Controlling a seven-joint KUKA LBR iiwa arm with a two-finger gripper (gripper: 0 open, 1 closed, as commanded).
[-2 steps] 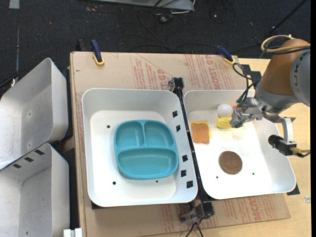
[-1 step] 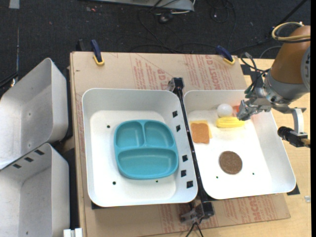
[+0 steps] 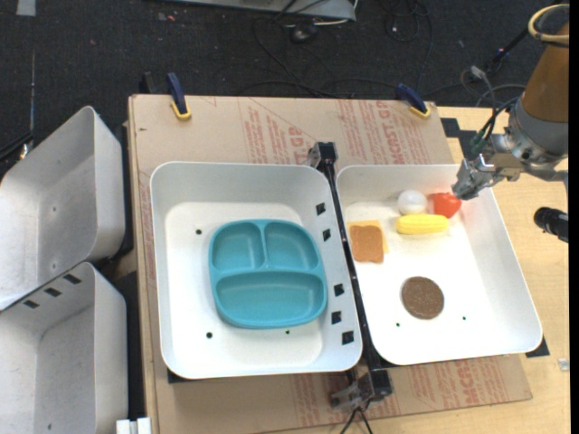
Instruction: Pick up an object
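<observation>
The right bin (image 3: 507, 278) holds a red piece (image 3: 445, 204), a yellow banana-like piece (image 3: 422, 225), a small white ball (image 3: 412, 201), an orange-brown square slice (image 3: 366, 241) and a brown round disc (image 3: 422, 297). My gripper (image 3: 469, 184) hangs over the bin's far right rim, just up and right of the red piece. Nothing shows between its fingers. The grey arm with its orange band (image 3: 549, 84) comes in from the upper right.
The left bin (image 3: 172, 242) contains a teal divided plate (image 3: 268, 272). A black divider (image 3: 339, 260) runs between the bins. Two more white bins (image 3: 54, 242) lie off the bench at the left. Clamps (image 3: 178, 96) grip the board's far edge.
</observation>
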